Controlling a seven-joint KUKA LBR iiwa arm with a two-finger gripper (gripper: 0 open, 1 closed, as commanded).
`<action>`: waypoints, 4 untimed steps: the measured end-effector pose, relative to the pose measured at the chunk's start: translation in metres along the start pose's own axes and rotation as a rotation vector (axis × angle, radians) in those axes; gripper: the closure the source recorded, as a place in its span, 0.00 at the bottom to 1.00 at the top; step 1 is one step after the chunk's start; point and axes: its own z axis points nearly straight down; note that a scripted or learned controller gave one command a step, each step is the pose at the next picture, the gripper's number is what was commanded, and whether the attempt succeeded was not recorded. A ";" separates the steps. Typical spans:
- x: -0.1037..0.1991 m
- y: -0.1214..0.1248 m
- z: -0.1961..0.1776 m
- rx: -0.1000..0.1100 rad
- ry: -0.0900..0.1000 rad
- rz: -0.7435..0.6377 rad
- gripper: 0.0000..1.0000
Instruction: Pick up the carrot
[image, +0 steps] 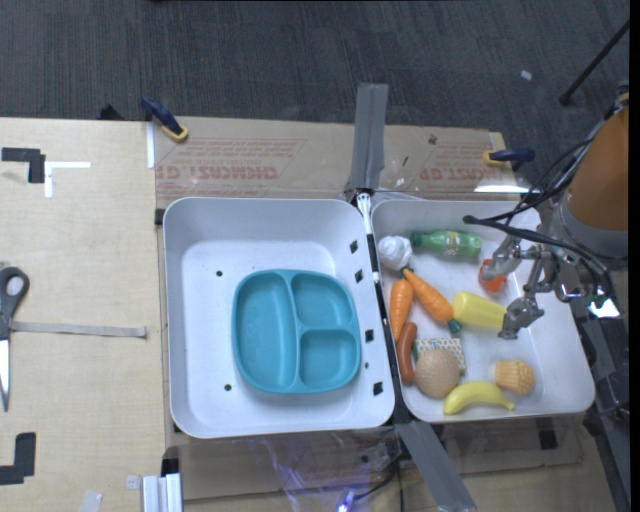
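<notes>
We see the carrot lying diagonally in the right bin, orange, green tip toward the yellow pepper. The tool hovers beside that pepper, fingers spread and holding nothing.

A teal tray with 3 compartments lies in the left bin. The right bin holds a green bottle, a yellow banana, a corn piece and a tan round item. Scissors rest on the bench at far left.
</notes>
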 end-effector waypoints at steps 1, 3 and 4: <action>-0.002 0.039 0.095 0.000 -0.007 0.166 0.00; 0.000 0.056 0.085 0.001 -0.013 0.468 1.00; 0.000 0.056 0.085 0.000 -0.013 0.468 0.00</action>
